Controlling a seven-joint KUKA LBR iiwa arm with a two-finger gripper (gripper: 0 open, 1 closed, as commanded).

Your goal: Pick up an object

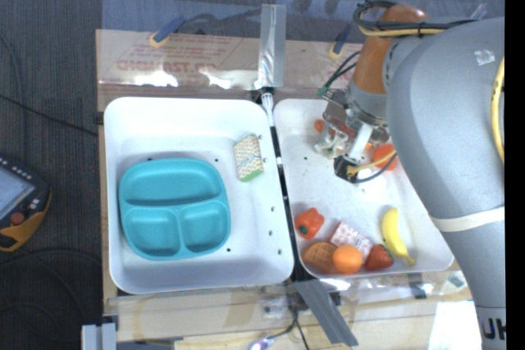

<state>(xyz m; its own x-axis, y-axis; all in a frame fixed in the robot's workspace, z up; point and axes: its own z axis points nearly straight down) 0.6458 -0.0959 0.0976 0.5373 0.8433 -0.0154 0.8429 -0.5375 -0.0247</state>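
Hovering low at the right bin's (328,188) far end, the gripper (332,143) looks mid-reach; how wide its claw stands cannot be told. A small orange piece (318,125) lies just beside it, so the next move calls for centring over it, then closing.

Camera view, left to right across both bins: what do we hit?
teal divided tray → speckled sponge → red pepper → orange fruit → banana. Overlapping items are skipped.
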